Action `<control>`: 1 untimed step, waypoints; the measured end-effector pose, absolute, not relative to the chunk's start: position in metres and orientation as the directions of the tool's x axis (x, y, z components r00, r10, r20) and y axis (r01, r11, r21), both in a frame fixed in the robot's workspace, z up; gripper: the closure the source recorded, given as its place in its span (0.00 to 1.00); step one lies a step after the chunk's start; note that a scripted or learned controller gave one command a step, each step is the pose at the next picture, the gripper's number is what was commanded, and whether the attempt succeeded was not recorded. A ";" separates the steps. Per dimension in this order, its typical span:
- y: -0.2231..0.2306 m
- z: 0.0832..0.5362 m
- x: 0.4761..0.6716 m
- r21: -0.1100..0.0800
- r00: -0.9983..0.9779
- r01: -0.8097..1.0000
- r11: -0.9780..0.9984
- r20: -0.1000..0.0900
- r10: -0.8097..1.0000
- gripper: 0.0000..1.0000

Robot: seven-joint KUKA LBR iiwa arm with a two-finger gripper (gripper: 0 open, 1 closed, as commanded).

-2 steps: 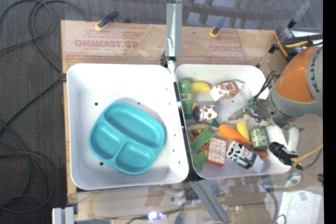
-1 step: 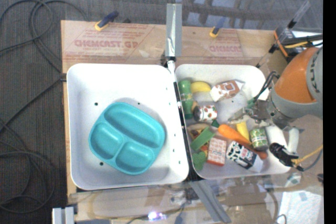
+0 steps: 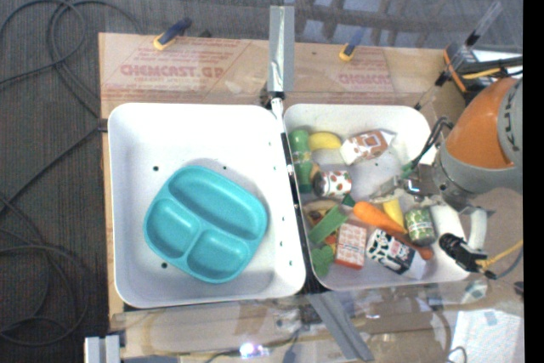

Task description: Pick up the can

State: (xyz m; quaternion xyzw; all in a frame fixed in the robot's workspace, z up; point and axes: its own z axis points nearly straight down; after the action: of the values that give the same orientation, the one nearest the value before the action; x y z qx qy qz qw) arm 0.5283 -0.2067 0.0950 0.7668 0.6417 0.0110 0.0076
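**Two bins, arm in from the right**

You've got the left bin w/ a teal divided tray lying in it. The right bin is packed: can on its side near the divider, carrot just beside, yellow lemon at the back, cow-print carton up front. Arm sits over the bin's right edge; claw reaches in near a small green jar, apart from the can.

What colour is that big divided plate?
Turquoise: the three-compartment plastic plate in the left white bin, camera view.
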 end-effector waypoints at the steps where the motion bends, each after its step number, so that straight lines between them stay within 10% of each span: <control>1: -0.207 0.095 0.513 0.029 0.197 0.980 -0.197 0.008 0.980 0.00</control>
State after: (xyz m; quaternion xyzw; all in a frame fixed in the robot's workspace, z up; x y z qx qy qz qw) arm 0.5134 -0.2068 0.0955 0.7735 0.6336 0.0121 0.0087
